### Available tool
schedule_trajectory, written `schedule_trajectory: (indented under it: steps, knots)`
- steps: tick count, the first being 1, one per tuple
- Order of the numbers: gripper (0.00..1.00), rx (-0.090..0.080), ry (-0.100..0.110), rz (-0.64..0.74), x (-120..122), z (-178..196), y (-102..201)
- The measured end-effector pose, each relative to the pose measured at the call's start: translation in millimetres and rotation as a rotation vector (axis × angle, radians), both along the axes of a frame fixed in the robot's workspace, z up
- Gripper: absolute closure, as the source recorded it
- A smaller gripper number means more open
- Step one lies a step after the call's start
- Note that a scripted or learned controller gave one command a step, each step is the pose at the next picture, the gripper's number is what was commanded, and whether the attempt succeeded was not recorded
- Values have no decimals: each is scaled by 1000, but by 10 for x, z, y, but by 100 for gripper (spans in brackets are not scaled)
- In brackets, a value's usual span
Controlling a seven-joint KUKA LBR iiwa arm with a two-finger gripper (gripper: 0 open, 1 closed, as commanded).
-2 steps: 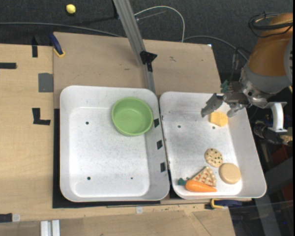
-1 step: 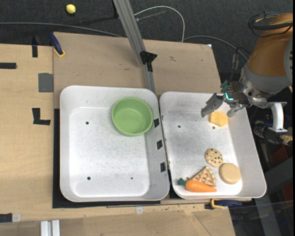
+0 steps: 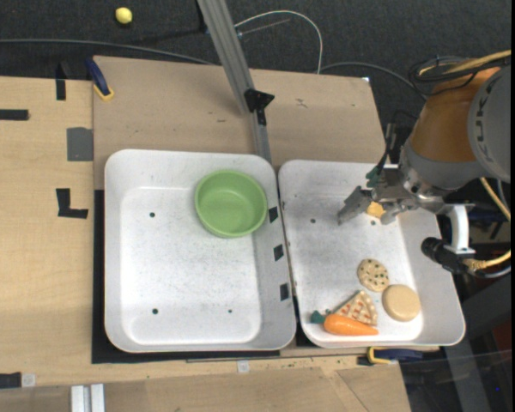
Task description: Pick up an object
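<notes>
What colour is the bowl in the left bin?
The bowl is light green all over, seen in the camera view from above.

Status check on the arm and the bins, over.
Gripper above the right bin, jaws open, holding nothing. Cookie, pizza slice, carrot and tan disc lie nearer the camera. Path clear.

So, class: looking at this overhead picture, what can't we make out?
- Gripper: finger state, too small and blurred.
- Small yellow piece at the gripper: too small to identify or call held.
- Orange carrot-shaped toy and triangular pizza-slice toy: contact unclear.
- Grey arm: cut by right edge.
</notes>
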State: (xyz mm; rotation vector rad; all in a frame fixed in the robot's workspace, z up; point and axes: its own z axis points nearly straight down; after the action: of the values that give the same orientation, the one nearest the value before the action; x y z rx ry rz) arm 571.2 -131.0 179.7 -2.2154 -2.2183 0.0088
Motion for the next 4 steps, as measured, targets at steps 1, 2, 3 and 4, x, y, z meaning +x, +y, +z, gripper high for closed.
schedule_trajectory:
  steps: [1,2,3,4]
  knots:
    - [0,0,0,0,-46,-648,6]
    - [0,-2,-8,0,-45,-916,10]
    - [100,0,-6,1,-46,-809,18]
    - [100,-1,-10,-1,-47,-373,-39]
